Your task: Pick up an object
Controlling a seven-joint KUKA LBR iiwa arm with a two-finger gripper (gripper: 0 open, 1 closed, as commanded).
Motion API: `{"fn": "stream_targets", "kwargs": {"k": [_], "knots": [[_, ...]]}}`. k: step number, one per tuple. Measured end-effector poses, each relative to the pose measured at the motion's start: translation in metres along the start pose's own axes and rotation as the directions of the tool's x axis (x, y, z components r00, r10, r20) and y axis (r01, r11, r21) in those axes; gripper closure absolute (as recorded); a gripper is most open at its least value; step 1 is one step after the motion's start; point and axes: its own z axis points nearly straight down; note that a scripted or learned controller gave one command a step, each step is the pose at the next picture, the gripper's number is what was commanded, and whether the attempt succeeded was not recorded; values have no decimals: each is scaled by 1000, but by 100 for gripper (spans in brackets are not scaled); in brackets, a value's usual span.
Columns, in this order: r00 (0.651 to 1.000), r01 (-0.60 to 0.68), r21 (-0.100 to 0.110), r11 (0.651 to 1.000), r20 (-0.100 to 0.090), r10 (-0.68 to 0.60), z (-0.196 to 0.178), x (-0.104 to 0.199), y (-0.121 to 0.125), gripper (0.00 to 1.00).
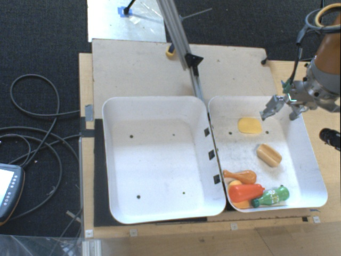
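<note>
My gripper (281, 110) hangs open over the far part of the right bin (306, 143), with nothing between its fingers. A flat yellow piece (249, 125) lies just left of and below it. A brown bread roll (269, 155) rests in the middle of that bin. Near the front edge lie a chicken drumstick (241, 175), a red pepper (246, 191), an orange piece (237, 202) partly under the pepper, and a green bottle (272, 196).
The left bin (114, 159) stands beside the right one, their rims touching along the middle. A grey pole (176, 25) slants across the back board. Black cables (32, 121) and a handheld pendant (8, 188) lie on the floor to the left.
</note>
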Motion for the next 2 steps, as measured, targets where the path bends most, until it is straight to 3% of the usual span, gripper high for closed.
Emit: {"fn": "stream_targets", "kwargs": {"k": [1,2], "knots": [[1000,-1,-4,1000,1,1,-2,0,1,0],[1000,-3,1,1000,0,3,59,6,1,0]]}}
